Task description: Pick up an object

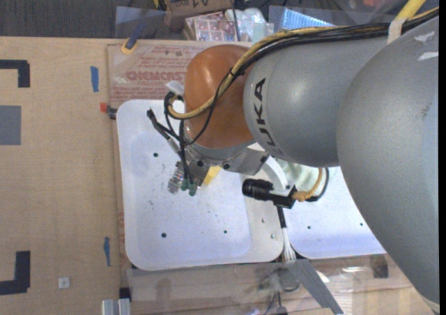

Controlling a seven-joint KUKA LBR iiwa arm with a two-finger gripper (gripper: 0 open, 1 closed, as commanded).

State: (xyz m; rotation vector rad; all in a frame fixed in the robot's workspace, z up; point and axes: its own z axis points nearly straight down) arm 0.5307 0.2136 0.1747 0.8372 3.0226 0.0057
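Bench: pale wood surface at far left, dark L-shaped marks near its left edge, short blue tape strips near the bin side
Left bin: shallow white tray with rounded corners, floor speckled with small dark spots; sits just right of the bare bench area
Gripper: low over the left bin's middle, pointing down and to the left; tip looks green and grey, small and partly blurred
Fingers: opening cannot be judged at this size; nothing can be made out between them
Object: a small yellow piece shows just right of the gripper, tucked against the wrist housing; cannot tell whether it lies on the bin floor or belongs to the arm
Cables: black leads loop from the wrist down toward the gripper; a yellow one runs up along the arm
Arm: grey body with an orange band above the wrist, reaching in from the right and covering the upper part of both bins
Right bin: white, beside the left one, mostly hidden under the arm; only its near floor shows
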